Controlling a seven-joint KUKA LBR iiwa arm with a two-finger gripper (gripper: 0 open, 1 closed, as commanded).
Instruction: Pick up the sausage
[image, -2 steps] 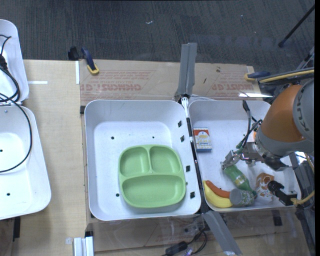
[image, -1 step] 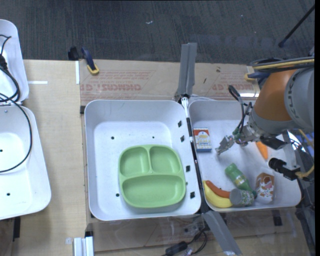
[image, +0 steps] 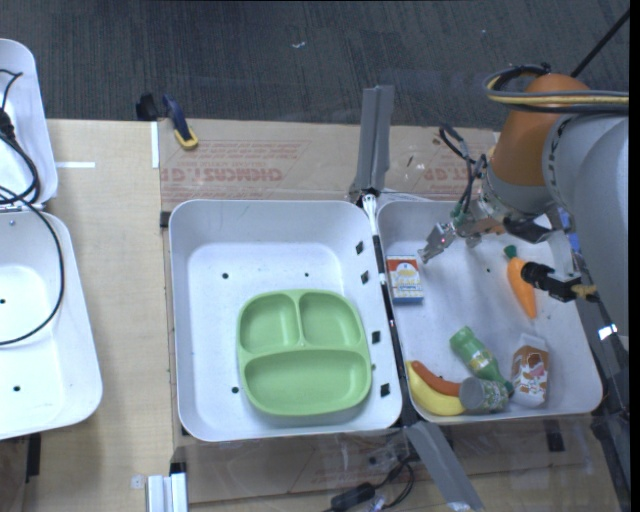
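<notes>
Banana (image: 434, 398) and sausage (image: 436, 378) lay together, untouched, at the right bin's (image: 575, 400) front; the pincer (image: 438, 243) hovered well apart, its opening impossible to tell.

The KUKA arm (image: 590, 165) is a bulky, rounded grey casing with an orange band (image: 525, 140) above the wrist, black cables looping around it, and a small metallic two-finger gripper (image: 436, 243) at its tip.

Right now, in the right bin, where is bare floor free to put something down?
Free: the middle of the right bin, between the small carton, carrot and green bottle. Crowded: the near edge, with banana, sausage, bottle and pouch, and the far corner under the gripper.
</notes>
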